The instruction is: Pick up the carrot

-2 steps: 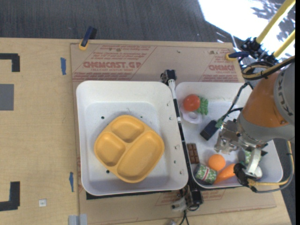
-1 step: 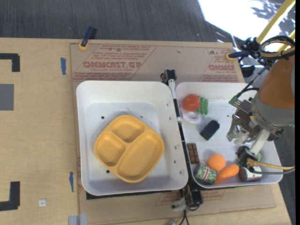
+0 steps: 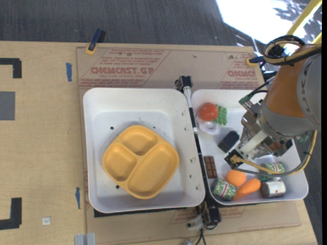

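at the near edge of the right bin (image 3: 301, 190) lies a row of small things: a green-and-white can (image 3: 224, 189) on its side, an orange ball-like fruit (image 3: 236, 177) just behind it, the carrot (image 3: 249, 187) lying slantwise to the right of the fruit and touching it, and a white-and-brown can (image 3: 273, 188) just beside the carrot's thick end. another small can with green and red marks (image 3: 274, 167) lies a little farther back. a brown chocolate bar (image 3: 210, 166) lies along the bin's left wall. farther in are a black block (image 3: 228, 140), a white ring-shaped piece (image 3: 209, 127), a red tomato (image 3: 208, 111) and a green leafy piece (image 3: 222, 115) touching the tomato's right side. the claw (image 3: 236, 158) hangs low over the middle of the right bin, just behind the fruit and the carrot, apart from the carrot; whether its fingers stand wide or narrow cannot be told from here, and nothing shows between them. the grey arm with its orange band (image 3: 286, 93) enters from the right. the left bin (image 3: 97, 137) holds a yellow divided plate (image 3: 140, 161) with three compartments, tilted in its middle. both bins sit on brown cardboard (image 3: 127, 68) on the tabletop (image 3: 36, 137).
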Tool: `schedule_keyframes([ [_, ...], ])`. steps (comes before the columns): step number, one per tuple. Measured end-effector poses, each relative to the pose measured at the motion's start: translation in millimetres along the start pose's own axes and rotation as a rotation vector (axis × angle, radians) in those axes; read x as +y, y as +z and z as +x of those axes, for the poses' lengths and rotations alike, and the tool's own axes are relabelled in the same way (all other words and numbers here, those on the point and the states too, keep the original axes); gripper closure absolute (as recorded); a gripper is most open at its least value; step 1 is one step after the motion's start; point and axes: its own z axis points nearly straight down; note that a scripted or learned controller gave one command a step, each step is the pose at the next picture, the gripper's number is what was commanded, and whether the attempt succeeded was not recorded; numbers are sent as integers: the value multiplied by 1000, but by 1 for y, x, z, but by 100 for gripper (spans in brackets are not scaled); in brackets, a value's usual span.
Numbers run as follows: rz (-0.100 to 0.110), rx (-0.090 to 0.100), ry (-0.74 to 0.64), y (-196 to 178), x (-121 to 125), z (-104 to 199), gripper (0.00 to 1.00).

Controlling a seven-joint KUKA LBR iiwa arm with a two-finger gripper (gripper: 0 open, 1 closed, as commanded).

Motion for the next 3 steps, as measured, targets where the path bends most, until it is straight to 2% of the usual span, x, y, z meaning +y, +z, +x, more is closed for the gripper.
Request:
schedule_keyframes([
  [1,1,-1,0,0,0,0,0],
  [2,5,-2,-420,55,-5,2,0],
  [3,4,0,-738,55,-32,21,0],
])
